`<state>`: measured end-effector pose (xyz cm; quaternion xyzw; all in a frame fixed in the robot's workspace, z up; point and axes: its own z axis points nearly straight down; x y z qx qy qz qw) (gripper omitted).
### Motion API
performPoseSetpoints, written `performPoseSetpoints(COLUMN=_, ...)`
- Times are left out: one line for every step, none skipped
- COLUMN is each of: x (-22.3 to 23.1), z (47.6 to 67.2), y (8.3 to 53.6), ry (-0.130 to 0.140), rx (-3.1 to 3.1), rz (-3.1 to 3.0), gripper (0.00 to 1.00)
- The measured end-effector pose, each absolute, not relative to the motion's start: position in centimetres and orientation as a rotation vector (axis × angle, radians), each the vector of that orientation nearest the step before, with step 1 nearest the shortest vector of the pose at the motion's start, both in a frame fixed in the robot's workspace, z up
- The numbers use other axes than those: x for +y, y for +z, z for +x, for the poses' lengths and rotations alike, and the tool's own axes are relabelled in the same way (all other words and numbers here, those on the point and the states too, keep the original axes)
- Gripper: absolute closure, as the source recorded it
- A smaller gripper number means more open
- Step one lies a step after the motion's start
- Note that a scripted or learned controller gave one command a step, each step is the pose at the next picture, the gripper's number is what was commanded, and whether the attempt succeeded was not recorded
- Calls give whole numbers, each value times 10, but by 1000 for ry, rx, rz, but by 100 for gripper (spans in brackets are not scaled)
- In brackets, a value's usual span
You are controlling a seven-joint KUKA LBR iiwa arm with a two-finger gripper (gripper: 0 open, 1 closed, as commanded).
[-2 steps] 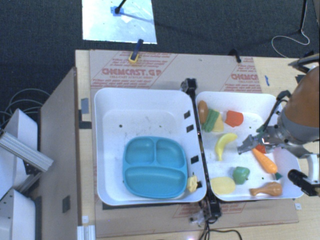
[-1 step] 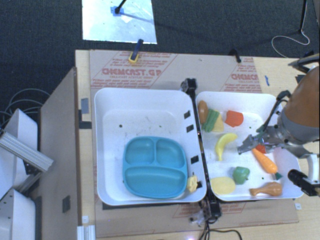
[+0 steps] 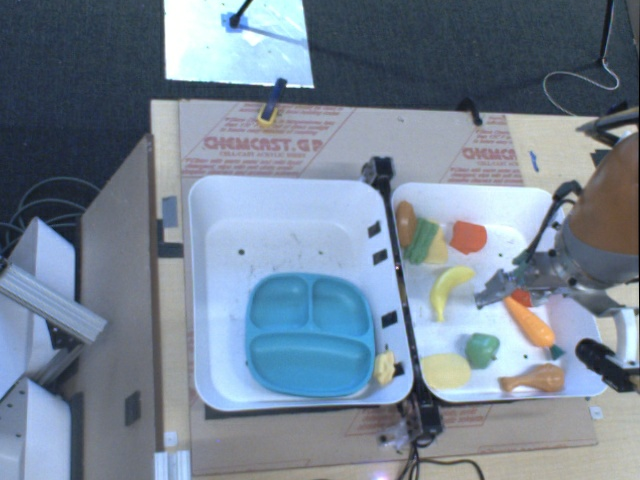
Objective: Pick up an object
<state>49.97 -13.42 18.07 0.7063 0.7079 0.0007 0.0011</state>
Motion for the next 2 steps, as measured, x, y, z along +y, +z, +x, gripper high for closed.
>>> performPoseSetpoints(x=-134, z=500, y=181, ry=2, rx=2223, rz=2217, gripper=0)
performPoseSetpoints(x=-134, z=500, y=181, ry=2, rx=2223, rz=2217, gripper=0)
